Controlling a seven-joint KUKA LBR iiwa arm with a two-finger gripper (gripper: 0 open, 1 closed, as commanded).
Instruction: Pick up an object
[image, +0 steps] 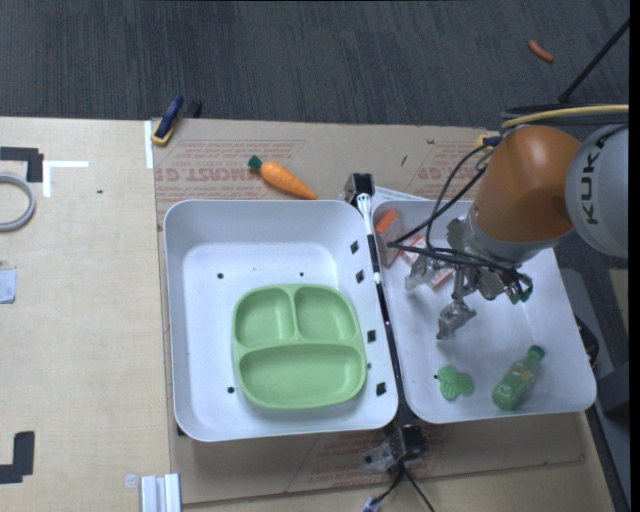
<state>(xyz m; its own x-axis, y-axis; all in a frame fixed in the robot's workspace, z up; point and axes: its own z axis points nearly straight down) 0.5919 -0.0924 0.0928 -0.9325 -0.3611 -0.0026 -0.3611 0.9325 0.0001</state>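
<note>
Two white bins (190, 330) counted on the desk, one green divided plate (298, 346), one green bottle (517, 380), one small green leafy piece (456, 383), one toy carrot (284, 178), one blue-and-yellow marker (167, 119)

Green bottle (517, 379) lying in right bin (560, 300)

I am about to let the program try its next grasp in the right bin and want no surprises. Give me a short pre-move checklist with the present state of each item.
1. Gripper over the right bin, above its floor: ok.
2. Nothing between the fingers yet: ok, none seen.
3. Targets within the bin: ok, green bottle and small green piece lie near the front wall.
4. Gripper lined up over a target: not ok, both lie nearer the front than it.
5. Finger opening: cannot tell.
6. Orange-red item at the back corner: cannot tell, partly hidden by cables.
</note>
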